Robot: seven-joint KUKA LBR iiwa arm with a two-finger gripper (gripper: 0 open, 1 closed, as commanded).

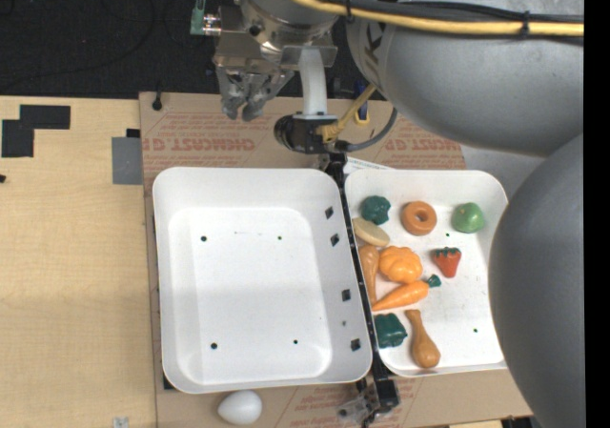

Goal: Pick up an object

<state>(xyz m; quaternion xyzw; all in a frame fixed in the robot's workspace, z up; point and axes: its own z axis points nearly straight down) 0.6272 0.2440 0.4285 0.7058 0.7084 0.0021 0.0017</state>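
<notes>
The gripper (246, 100) hangs at the far side of the bench, past the far edge of the left bin (181, 226). Its fingers (250, 92) point down and sit close together, with nothing between them. It is above brown cardboard (191, 135) with red letters on it, and it touches no toy. The big grey arm (477, 54) reaches in from the right, and a yellow cable (429, 21) runs along it.

The toys are all well apart from the gripper, in the right bin (491, 340). At the far end lie a dark green toy (375, 209), a brown donut (418, 217) and a green apple (467, 217). Near the middle are a pale cream toy (371, 232), an orange pumpkin (400, 264) and a red strawberry (448, 260). A carrot (400, 295) lies at a slant just beside the pumpkin. Nearer still are another dark green toy (389, 329) and a tan toy shaped like a drumstick (421, 340).

A white egg (239, 407) sits outside the bins, on the bench near the front edge of the left bin.
</notes>
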